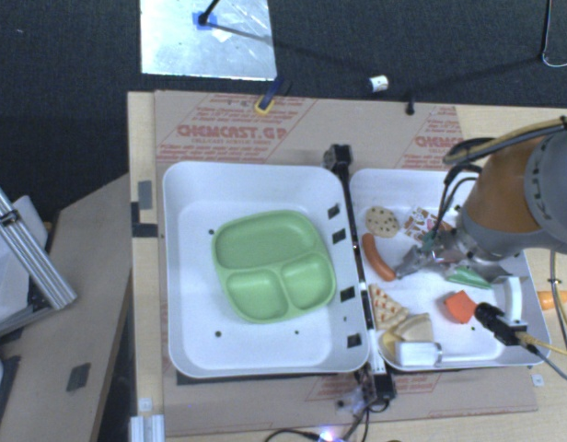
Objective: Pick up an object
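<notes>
Grey gripper [410, 263] over right bin [408, 184] | beside sausage [379, 257], seemingly apart

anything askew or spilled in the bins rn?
Nothing spilled. The green divided plate sits rotated in the left bin, its edges not square with the bin walls. In the right bin, the toy foods lie scattered: cookie, sausage, pizza slice. The claw is low among them.
</notes>
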